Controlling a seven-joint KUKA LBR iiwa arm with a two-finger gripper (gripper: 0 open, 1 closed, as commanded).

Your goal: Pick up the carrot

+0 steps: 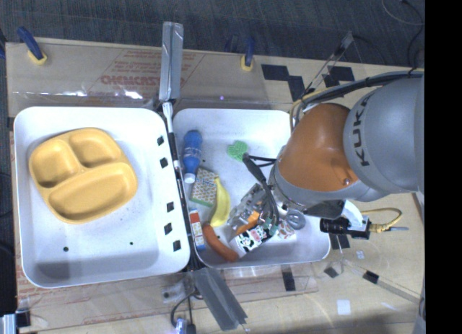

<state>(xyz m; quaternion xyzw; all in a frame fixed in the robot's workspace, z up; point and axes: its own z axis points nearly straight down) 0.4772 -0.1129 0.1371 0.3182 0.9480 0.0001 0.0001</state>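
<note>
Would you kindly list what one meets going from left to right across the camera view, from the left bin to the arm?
Yellow divided tray in the left bin → blue bottle → banana → green toy → gripper → orange band of the arm.

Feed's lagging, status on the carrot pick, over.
Gripper down in right bin, fingers unclear. Carrot on bin floor near front wall, not lifted. Banana crowds it.
</note>
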